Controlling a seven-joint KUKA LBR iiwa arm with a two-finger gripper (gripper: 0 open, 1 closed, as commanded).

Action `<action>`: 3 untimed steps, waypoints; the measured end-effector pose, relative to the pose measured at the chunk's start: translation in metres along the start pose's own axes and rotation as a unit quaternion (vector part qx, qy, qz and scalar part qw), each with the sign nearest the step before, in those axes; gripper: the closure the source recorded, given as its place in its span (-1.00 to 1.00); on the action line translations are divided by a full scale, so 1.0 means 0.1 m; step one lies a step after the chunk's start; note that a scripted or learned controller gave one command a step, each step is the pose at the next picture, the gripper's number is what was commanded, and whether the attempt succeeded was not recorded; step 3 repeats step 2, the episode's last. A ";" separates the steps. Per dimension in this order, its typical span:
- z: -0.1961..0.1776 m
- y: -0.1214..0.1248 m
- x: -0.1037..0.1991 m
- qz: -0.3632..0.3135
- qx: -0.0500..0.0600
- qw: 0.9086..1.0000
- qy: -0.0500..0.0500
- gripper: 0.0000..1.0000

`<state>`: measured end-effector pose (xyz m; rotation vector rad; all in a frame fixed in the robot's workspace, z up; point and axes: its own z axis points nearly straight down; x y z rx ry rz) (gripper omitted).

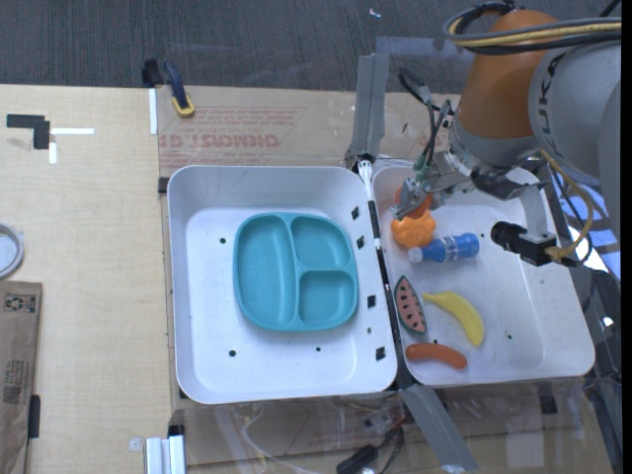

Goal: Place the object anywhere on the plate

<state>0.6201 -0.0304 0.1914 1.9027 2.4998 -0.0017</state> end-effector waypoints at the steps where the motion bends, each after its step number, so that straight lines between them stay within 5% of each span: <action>1: 0.00 -0.02 0.85 0.043 0.001 0.999 0.000 1.00; 2: 0.00 -0.02 0.85 0.044 0.001 0.999 0.000 -1.00; 3: 0.00 -0.02 0.85 0.044 0.001 0.999 0.000 -1.00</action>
